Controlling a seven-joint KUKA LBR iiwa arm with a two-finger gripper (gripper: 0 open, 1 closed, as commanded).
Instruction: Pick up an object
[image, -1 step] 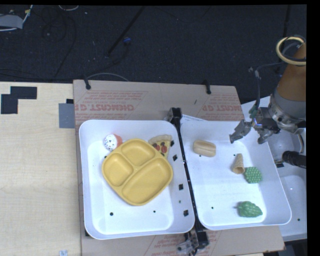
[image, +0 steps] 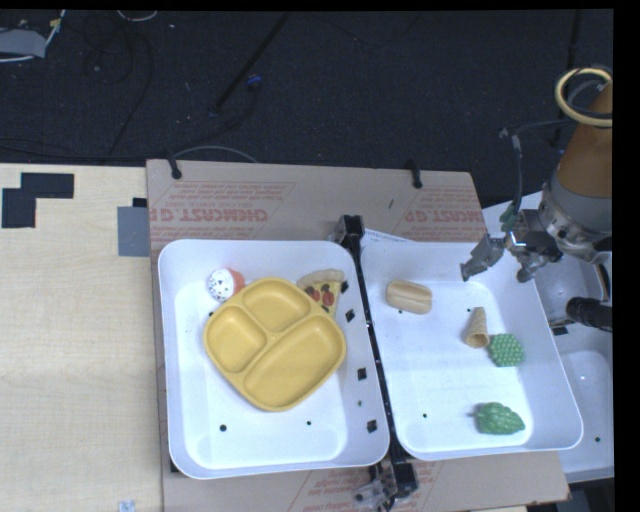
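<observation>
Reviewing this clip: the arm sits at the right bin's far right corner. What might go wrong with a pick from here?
1. The cone and the light green bumpy piece touch, so closing on one may shove the other.
2. The darker green piece lies close to the right bin's near wall, leaving little room.
3. The pincer hangs over the bin's rim and might clip it descending.
</observation>
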